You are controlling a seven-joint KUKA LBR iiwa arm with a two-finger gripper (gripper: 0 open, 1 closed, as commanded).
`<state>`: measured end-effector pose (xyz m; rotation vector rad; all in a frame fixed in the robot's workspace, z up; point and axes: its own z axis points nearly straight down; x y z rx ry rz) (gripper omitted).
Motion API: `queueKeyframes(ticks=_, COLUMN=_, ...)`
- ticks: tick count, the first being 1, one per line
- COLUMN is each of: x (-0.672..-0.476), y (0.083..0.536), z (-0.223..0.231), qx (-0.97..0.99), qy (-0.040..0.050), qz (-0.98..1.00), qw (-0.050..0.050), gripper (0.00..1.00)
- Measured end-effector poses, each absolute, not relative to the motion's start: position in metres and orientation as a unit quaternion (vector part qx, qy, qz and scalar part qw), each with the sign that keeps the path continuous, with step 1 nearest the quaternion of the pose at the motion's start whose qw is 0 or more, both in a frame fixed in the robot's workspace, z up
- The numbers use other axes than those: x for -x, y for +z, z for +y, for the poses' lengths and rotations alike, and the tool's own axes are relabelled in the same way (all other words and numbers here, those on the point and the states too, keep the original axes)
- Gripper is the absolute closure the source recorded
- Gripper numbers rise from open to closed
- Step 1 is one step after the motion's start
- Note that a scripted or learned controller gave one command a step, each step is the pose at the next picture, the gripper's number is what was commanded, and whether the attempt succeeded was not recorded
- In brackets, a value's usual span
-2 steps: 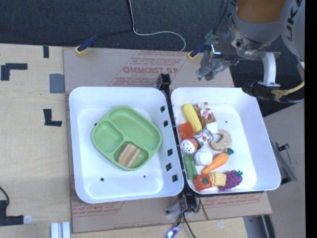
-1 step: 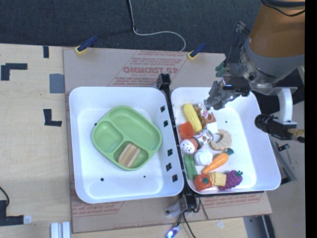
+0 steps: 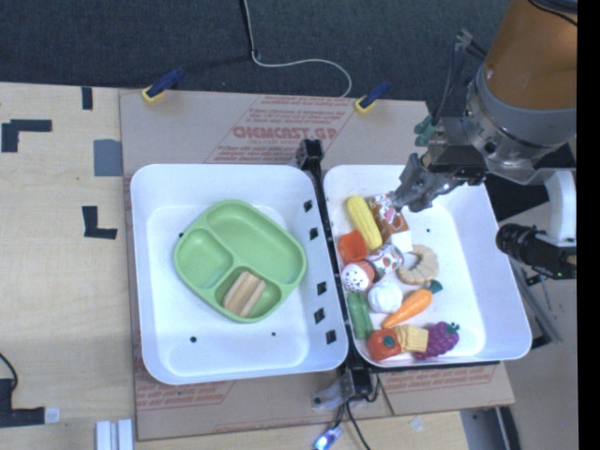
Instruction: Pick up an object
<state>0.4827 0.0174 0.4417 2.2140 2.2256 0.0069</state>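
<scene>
You have the desk [image 3: 56,251] under everything, with a cardboard sheet on it and the two white bins side by side. Take the right bin [image 3: 487,279] as your landmark. The left bin [image 3: 155,279] touches its left wall and holds a green divided plate [image 3: 239,251], tilted, with a tan bread-like piece [image 3: 244,292] in the plate's near compartment.

The arm [image 3: 530,73] comes in over the right bin's far right corner, and the gripper [image 3: 412,195] hangs over the bin's far end, just beside the toy pile. You cannot tell from this angle whether the fingers are apart or together; they read as one dark shape, and nothing shows between them.

Inside the right bin, along its left half, lies the pile. The corn cob [image 3: 364,221] is at the far end, its long axis running from the bin's far-left toward its middle, its far tip toward the far-left corner. Near it sits a reddish-brown piece [image 3: 389,218], possibly touching the gripper. Toward the bin's near end lie an orange carrot [image 3: 408,307], slanted up to the right, a green cucumber [image 3: 359,313] along the left wall, and purple grapes [image 3: 441,337].
</scene>
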Motion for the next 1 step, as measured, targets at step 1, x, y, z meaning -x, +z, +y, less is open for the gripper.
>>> queueKeyframes(ticks=1, x=-0.4835, y=0.4344, z=0.0716, qx=-0.705, qy=-0.0007, qz=0.709, qw=-0.001, gripper=1.00)
